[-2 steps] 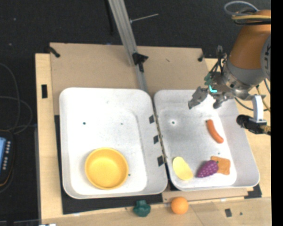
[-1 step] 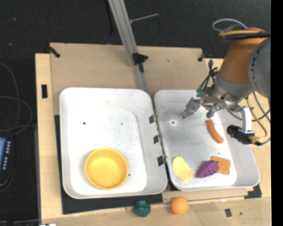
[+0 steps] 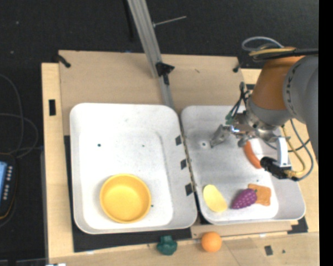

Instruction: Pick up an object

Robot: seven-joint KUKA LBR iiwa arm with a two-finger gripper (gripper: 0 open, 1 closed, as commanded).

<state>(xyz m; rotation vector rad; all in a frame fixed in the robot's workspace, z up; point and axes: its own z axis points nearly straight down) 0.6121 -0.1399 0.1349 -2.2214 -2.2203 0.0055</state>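
My gripper [image 3: 230,138] hangs over the back half of the right bin [image 3: 211,165], on the grey arm with the orange band. It is open, with one finger splayed toward the left and the other close to an orange carrot-shaped piece [image 3: 252,153]. Nothing sits between the fingers. The carrot piece lies just right of the gripper, partly hidden by the wrist. Along the front of the right bin lie a pale yellow oval piece [image 3: 215,198], a purple bunch of grapes [image 3: 244,198] and an orange block [image 3: 261,194] touching the grapes.
A yellow bowl [image 3: 125,197] sits in the front of the left bin [image 3: 122,126]. An orange ball [image 3: 211,241] and a small green thing [image 3: 167,245] lie on the bench in front of the bins. A metal pole [image 3: 147,32] rises behind them.
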